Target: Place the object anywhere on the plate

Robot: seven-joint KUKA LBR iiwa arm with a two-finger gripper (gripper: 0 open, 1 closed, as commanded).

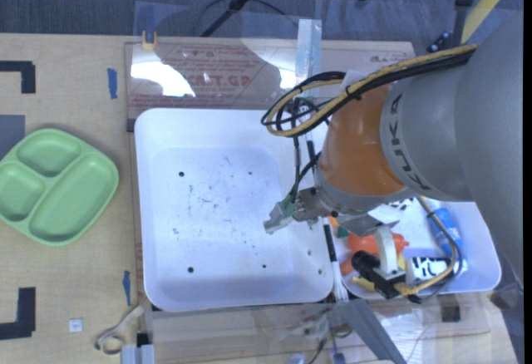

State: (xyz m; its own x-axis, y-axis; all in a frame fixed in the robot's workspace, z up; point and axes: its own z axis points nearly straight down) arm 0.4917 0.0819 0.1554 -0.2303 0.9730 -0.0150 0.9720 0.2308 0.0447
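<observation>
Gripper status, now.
Gripper: over the left bin's right side; whether it is open, shut or holding anything cannot be told.

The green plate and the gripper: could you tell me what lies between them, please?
In the camera view, bare wooden bench, then the left white bin's scuffed floor, separates the green plate from the gripper.

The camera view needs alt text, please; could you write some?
A grey and orange robot arm reaches from the right, its gripper over the left white bin. A green divided plate sits on the bench further left.
</observation>
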